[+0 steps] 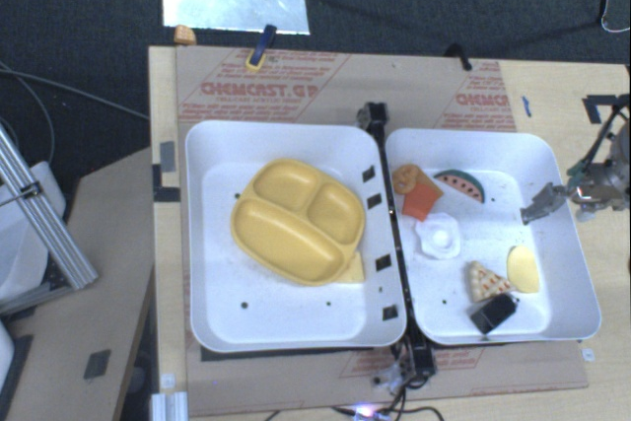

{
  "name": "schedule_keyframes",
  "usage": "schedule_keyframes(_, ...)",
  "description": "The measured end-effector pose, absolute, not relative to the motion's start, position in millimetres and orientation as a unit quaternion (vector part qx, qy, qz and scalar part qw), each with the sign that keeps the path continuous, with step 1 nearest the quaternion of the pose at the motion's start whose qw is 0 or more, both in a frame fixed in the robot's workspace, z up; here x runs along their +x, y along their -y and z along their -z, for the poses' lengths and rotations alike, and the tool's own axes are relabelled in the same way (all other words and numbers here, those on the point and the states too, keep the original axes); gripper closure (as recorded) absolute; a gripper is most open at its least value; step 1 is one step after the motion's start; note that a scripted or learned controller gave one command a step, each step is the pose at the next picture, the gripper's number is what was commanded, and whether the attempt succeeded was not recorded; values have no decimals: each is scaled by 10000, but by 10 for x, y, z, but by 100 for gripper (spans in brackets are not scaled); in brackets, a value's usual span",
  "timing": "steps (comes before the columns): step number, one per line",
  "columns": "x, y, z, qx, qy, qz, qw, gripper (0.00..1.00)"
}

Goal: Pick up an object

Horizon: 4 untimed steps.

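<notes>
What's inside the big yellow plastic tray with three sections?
The yellow divided plastic tray in the left white bin has nothing showing in its three compartments. Whatever lies beneath it is covered.

— What lies in the right bin [567, 296]?

— Small toy foods, scattered. Near its upper left corner sits a tan waffle-like piece [404, 177], with an orange-red block [422, 201] touching it just below. Beside those, toward the back wall, a watermelon slice [460, 185] lies flat, green rind arched over red flesh.

— And the middle?

— A white fried egg [438, 238] with a pale centre, just below the orange-red block.

— Nearer the front?

— A pizza wedge [484, 280], tan and speckled, lies flat; a black block [493, 313] touches its lower edge, tilted. Just right of the wedge rests a pale yellow oval piece [524, 268].

— The left bin [212, 212]?

— A yellow divided plate [298, 220], three compartments, upright, turned at a slant.
</notes>
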State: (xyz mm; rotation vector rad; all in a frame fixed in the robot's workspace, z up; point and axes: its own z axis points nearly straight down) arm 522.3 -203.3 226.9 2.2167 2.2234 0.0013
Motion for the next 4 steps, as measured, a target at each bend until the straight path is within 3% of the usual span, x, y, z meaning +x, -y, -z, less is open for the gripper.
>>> schedule_keyframes(1,4875,2077,-823,7091,-7051,-20,33,0)
schedule_keyframes(2,5078,1873,-848,7052,-7090,-8,13,0)
schedule_keyframes(3,4889,1703,-2342,7050,-7092,-42,68,0)
schedule_keyframes(4,5478,1568,-777,7047,-7095,-2,4,0)
